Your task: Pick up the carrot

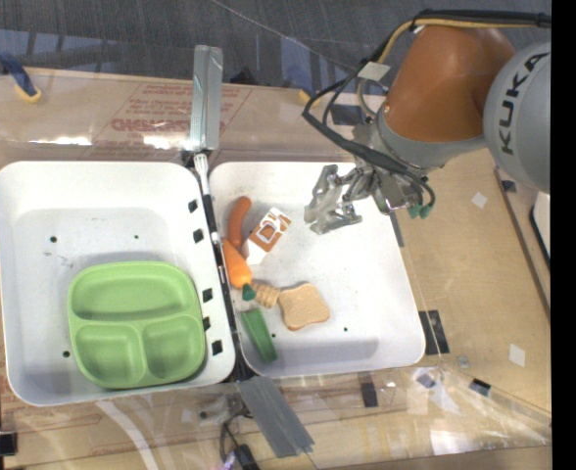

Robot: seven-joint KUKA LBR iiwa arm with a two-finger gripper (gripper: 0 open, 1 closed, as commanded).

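Note:
The carrot is orange and lies along the left wall of the right bin, pointing toward the front. Just behind it lies a brownish-orange sausage. My gripper hangs over the back middle of the right bin, to the right of the carrot and well apart from it. Its metal fingers point down and to the left with nothing between them, and they look open.
Next to the carrot sit a small orange-and-white carton, a slice of toast, a green disc and a small yellow piece. The left bin holds a green divided plate.

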